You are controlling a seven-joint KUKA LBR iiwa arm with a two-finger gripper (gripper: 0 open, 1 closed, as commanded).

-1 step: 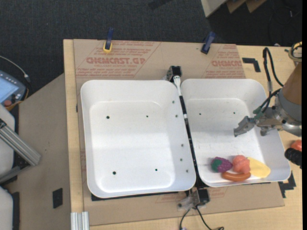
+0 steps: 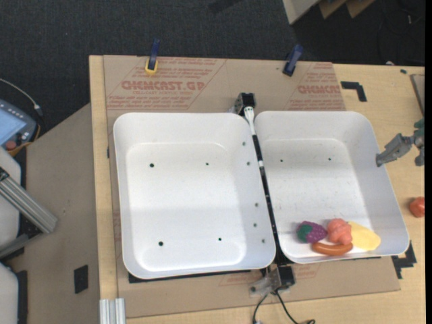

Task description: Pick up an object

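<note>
Waiting at start: nothing lifted yet. Grey two-finger gripper (image 2: 393,150) hangs at right edge, beside right shallow white plastic bin (image 2: 317,130), outside its rim; claw state cannot tell. Candidates clustered in that bin's near corner: purple grape-like bunch (image 2: 312,231), pink-orange lumpy toy (image 2: 340,230), yellow rounded piece (image 2: 365,237), orange sausage-shaped toy (image 2: 331,248), touching one another. Left: reach, descend, grasp, lift.

Toy foods (image 2: 335,236) cluster in the right bin's (image 2: 317,130) near corner.

Dark carpet floor (image 2: 81,19) surrounds the cardboard-topped bench (image 2: 223,79).
</note>
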